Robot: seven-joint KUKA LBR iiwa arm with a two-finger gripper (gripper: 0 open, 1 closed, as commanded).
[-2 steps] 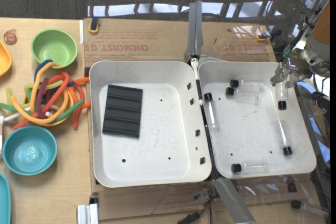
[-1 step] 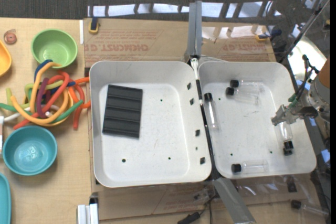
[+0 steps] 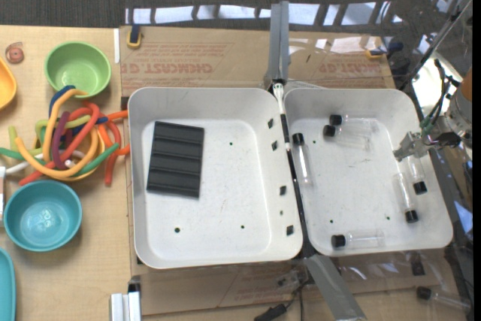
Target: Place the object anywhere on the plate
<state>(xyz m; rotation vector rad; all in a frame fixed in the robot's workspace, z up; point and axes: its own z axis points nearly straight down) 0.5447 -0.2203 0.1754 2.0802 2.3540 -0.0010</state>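
Camera view from above the bench, and the gripper (image 3: pixel 412 145) is sitting right at the far right-hand rim of the right bin (image 3: pixel 376 247), poised over its edge about halfway down that side. What shows of the arm comes in from the right behind it, low and roughly level, with thin cables trailing off the wrist. Spread or pressed together? I cannot tell from here; the tip is small and pale against the white wall, and nothing can be seen clamped in it.

Lying in that right bin are several clear tubes with black caps: one (image 3: pixel 302 162) along the left wall, one (image 3: pixel 359 240) by the near edge, one (image 3: pixel 409 195) close to the right wall just below the gripper, and one (image 3: pixel 353 125) up near the far side. None is touching the gripper.

Over in the left bin (image 3: pixel 137 177), the black ribbed plate (image 3: pixel 176 159) lies flat towards its left side, well apart from the tubes.

Off to the left on the wooden bench are a green bowl (image 3: pixel 77 69), a teal bowl (image 3: pixel 43 214) and a tangle of coloured cords (image 3: pixel 71 143).
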